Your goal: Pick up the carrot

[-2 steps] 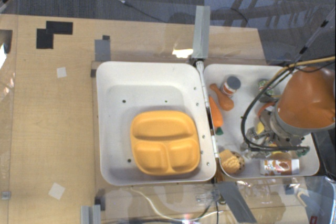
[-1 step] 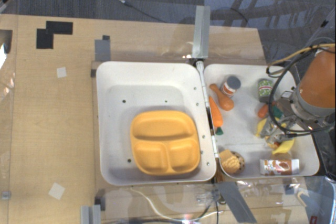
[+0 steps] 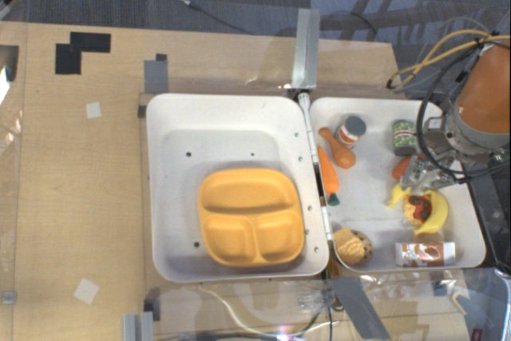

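Orange carrot, green-tipped, lies slantwise along right bin's left wall.

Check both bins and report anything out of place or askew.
The carrot lies along the right bin's left wall, hard against the divider, which could make it awkward to grip. The gripper is over the far side, by the banana. The yellow tray sits slightly skewed. Nothing looks spilled or damaged.

Grey arm (orange-banded wrist) — hand pointing down
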Controlling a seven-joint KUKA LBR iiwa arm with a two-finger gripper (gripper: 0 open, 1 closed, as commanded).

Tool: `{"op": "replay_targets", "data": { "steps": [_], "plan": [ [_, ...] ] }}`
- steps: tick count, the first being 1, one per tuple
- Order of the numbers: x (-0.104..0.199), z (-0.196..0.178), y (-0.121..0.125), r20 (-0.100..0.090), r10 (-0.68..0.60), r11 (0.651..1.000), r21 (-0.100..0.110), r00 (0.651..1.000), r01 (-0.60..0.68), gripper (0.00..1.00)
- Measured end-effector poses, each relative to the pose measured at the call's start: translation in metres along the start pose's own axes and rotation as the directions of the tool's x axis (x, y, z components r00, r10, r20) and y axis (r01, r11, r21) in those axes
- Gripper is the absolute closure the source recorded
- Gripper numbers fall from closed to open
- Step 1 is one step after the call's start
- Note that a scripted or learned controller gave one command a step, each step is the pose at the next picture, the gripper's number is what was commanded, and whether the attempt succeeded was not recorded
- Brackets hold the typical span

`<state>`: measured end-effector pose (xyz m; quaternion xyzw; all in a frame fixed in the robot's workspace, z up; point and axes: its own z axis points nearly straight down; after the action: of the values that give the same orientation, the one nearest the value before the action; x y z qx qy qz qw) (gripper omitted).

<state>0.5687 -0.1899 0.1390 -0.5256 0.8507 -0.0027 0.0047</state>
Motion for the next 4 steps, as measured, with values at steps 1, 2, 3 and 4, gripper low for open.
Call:
{"op": "replay_targets", "data": {
  "steps": [1, 2, 3, 4],
  "plan": [
    [0.033, -0.01, 0.073, -0.001, -0.251, 0.968, -0.006, 0.968, 0.251, 1.0],
    [0.024, -0.051, 0.014, 0.0, -0.373, 0.928, 0.0, 0.928, 0.373, 1.0],
    [0.007, -0.032, -0.018, 0.003, -0.631, 0.775, -0.004, 0.775, 0.631, 1.0],
    [0.009, -0.027, 0.009, 0.004, -0.812, 0.584, -0.003, 0.584, 0.812, 1.0]
  ]
}}
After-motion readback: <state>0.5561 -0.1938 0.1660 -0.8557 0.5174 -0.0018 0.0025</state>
